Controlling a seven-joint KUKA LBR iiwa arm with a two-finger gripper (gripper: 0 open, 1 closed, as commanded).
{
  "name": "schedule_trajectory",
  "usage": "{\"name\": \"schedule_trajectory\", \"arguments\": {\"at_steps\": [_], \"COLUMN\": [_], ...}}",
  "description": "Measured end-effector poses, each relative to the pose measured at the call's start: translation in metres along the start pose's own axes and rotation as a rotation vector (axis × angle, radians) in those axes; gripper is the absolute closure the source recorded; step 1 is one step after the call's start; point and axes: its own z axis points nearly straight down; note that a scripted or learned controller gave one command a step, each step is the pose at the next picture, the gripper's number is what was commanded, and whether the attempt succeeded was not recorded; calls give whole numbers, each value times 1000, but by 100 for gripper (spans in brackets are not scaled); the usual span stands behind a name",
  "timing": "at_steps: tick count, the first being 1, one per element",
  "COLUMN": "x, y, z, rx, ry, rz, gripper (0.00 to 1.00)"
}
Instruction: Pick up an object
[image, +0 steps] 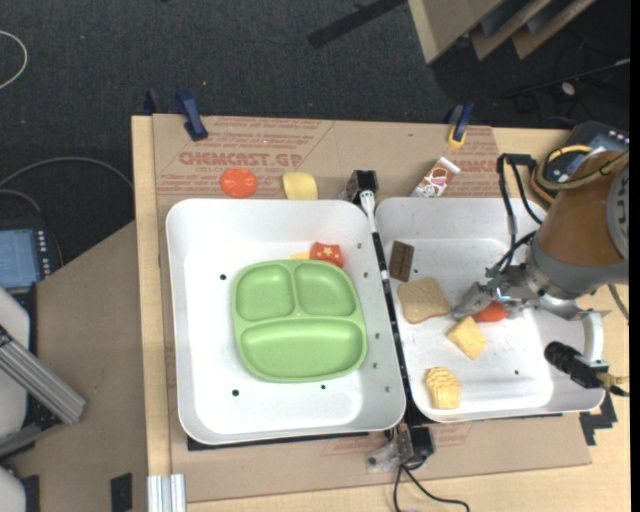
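Where the gripper (487, 300) covers it: we see one red object (491, 314) partly.
Jaws: we cannot tell.
Right bin (520, 225): four other food pieces.

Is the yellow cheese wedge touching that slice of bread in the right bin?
Apart. The camera view shows a strip of white bin floor between the cheese wedge and the bread slice, which lies up and to its left.

Bins (200, 330): white plastic, smooth, slightly glossy. Tray (298, 322): green plastic, matt sheen. Bench board (250, 150): brown cardboard, matt, printed red. Clamps (190, 115): blue plastic. Toy foods (467, 338): plastic, smooth. Arm (590, 225): orange band glossy, grey metal wrist.
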Motion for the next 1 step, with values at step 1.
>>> {"name": "schedule_trajectory", "arguments": {"at_steps": [1], "x": [40], "y": [-9], "z": [-3], "rx": [-5], "ry": [0], "rz": [-4], "gripper": [0]}}
